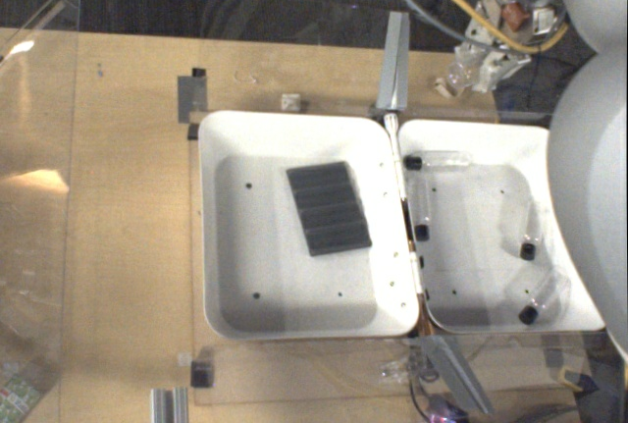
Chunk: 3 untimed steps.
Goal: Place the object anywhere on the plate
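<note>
Dark grey ridged rectangular plate [329,208] lies flat, slightly skewed, near the middle of the left shallow white bin [221,215]. In the right shallow white bin [471,313] lie clear plastic tubes with black caps: one [435,160] at the far left corner, others [538,298] toward the near right. The grey arm's gripper [473,68] hangs above the bench beyond the right bin, nothing visibly in its grasp; opening cannot be judged.
</note>
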{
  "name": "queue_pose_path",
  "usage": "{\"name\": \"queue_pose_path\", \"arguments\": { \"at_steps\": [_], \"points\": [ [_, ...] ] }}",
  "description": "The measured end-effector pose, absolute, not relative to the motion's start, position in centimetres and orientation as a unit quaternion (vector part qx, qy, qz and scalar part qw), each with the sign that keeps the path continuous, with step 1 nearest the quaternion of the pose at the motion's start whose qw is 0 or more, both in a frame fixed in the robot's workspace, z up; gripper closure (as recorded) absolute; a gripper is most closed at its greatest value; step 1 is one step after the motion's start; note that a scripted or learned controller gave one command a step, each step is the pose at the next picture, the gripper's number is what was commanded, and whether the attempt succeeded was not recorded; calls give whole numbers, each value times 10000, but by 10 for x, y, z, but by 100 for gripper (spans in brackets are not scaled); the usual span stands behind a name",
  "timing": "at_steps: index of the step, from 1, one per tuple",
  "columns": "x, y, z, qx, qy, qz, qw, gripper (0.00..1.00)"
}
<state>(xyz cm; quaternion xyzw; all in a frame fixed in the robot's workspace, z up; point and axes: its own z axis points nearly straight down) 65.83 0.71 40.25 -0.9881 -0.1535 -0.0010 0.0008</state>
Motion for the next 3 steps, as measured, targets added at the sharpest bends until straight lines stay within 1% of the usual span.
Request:
{"name": "queue_pose_path", "arguments": {
  "at_steps": [1, 2, 3],
  "points": [
    [624, 147, 350, -9932, -1160, -9, 10, 100],
    [625, 146, 361, -9933, -1154, -19, 7, 100],
    [625, 146, 361, -9933, -1156, -18, 5, 0]
  ]
}}
